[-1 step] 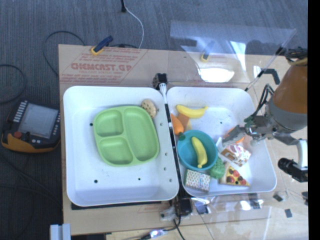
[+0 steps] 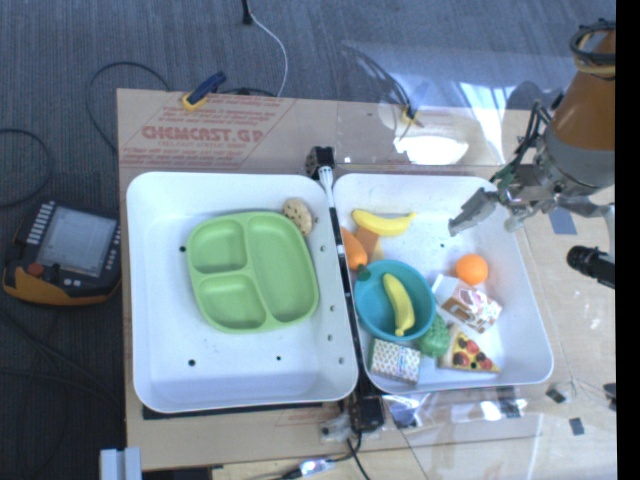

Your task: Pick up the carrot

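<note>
carrot (image 2: 352,249) by right bin's left wall, long axis roughly along it; gripper (image 2: 490,206) w/ fingers apart, nothing between.

At about three o'clock in the picture stands the grey-and-orange robot arm (image 2: 585,118). Its uppermost visible section is a rounded casing in dull orange-tan, smooth and unmarked, with a darker rim curving over its top at roughly two o'clock. Below that sits a lighter grey collar, wide and rounded, of plain metal or plastic finish. From the collar a cluster of darker grey and black fittings projects toward nine o'clock, with thin dark cables looping along its upper side. The grey two-finger jaws assembly (image 2: 470,215) ends in slim, matte grey, wedge-shaped pieces; finer screws or markings are too small to make out.
</note>
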Controlling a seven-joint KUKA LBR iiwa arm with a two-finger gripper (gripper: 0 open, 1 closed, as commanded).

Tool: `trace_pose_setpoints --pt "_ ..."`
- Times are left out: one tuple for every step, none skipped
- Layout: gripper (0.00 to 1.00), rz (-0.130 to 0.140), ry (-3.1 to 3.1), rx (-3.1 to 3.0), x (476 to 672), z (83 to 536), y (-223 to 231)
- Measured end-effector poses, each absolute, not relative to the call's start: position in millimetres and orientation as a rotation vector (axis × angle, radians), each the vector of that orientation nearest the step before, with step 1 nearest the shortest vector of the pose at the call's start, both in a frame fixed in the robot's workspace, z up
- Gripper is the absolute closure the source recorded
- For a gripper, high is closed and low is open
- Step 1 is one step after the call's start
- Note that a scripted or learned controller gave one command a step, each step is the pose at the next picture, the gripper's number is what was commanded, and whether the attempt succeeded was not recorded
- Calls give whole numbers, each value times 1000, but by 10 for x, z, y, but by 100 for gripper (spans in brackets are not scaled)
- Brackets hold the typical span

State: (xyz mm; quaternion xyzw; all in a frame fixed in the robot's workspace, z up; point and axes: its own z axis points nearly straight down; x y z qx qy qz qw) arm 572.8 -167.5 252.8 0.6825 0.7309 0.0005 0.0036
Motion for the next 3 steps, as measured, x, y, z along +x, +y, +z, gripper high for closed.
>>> trace_pose_setpoints --pt "0 -13 2282 2172 5731 1485 -2208" --pt "0 16 2327 2111 5775 979 -2117" --pt "100 2 2321 2111 5757 1057 -2157"
